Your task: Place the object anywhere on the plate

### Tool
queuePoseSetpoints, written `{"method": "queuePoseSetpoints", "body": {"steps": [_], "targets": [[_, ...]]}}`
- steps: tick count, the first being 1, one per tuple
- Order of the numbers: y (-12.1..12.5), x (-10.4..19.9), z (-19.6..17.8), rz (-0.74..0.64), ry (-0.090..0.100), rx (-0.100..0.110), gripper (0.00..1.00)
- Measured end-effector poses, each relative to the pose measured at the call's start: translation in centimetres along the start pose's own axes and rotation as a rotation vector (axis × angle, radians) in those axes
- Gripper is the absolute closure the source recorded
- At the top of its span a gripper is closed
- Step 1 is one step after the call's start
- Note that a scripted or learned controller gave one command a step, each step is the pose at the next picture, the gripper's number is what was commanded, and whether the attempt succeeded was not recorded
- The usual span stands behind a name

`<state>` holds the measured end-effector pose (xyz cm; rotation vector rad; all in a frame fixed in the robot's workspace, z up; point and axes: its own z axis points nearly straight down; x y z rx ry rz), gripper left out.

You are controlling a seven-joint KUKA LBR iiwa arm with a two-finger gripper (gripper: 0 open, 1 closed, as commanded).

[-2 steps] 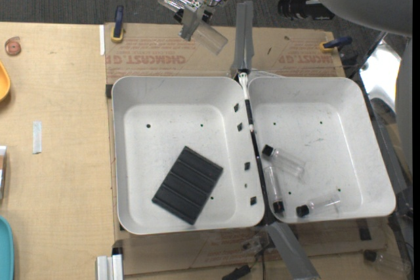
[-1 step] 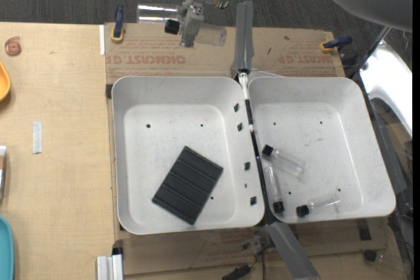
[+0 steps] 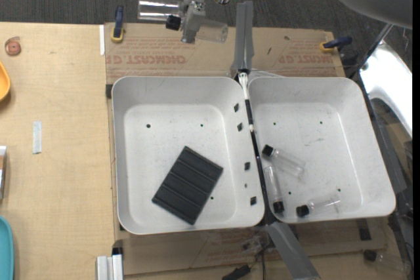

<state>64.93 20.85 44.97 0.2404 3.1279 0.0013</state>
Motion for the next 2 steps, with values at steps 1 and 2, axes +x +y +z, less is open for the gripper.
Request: {"method": "queuePoseSetpoints", "body": {"steps": [1, 2], "targets": [[-7.9, 1.4, 0.8, -0.319, 0.003, 0.001, 1.0], [-9.9, -2.6, 0.8, -1.05, 0.001, -0.003, 1.0]]}}
